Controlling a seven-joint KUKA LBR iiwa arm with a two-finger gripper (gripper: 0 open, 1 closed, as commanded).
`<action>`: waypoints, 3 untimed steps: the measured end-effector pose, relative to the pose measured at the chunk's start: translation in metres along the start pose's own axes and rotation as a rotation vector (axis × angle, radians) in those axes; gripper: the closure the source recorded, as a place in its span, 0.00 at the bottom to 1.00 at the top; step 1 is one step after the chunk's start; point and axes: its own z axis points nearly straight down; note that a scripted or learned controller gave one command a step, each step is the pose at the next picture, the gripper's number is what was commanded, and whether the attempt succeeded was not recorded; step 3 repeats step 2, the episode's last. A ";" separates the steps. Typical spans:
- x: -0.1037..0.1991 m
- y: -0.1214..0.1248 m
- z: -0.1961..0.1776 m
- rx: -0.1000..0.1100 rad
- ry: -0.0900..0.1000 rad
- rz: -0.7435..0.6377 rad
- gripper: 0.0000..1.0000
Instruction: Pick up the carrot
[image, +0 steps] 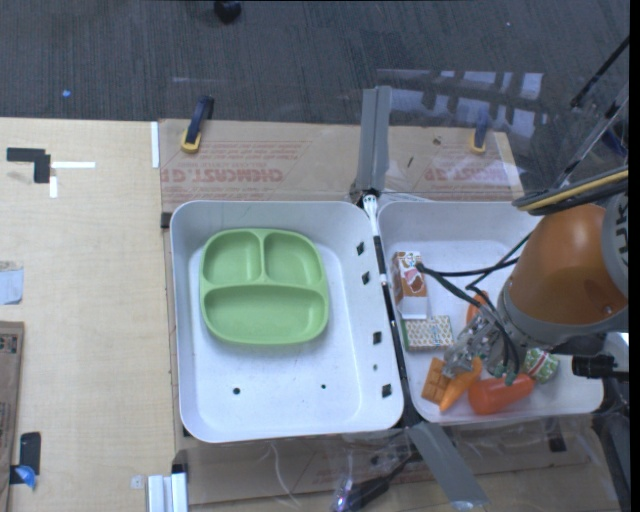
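The carrot (453, 391) is a small orange wedge lying near the front edge of the right bin (455, 232), with its tip pointing towards the front left. My gripper (472, 352) hangs just above its upper end, low in the bin, under the orange band of the arm (570, 280). The gripper's body and cables hide the carrot's upper part. I cannot make out whether it touches the carrot.
An orange block (433, 379) lies right beside the carrot on its left, a red-orange piece (500, 396) on its right. A small carton (409, 277), a pale box (428, 332) and a green-red item (543, 366) share the bin. A green divided plate (264, 286) sits in the left bin (290, 395).
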 end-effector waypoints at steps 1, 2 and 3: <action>0.023 0.038 -0.091 0.002 0.001 0.470 1.00; 0.023 0.038 -0.091 0.002 0.001 0.470 0.00; 0.023 0.038 -0.091 0.002 0.001 0.470 0.00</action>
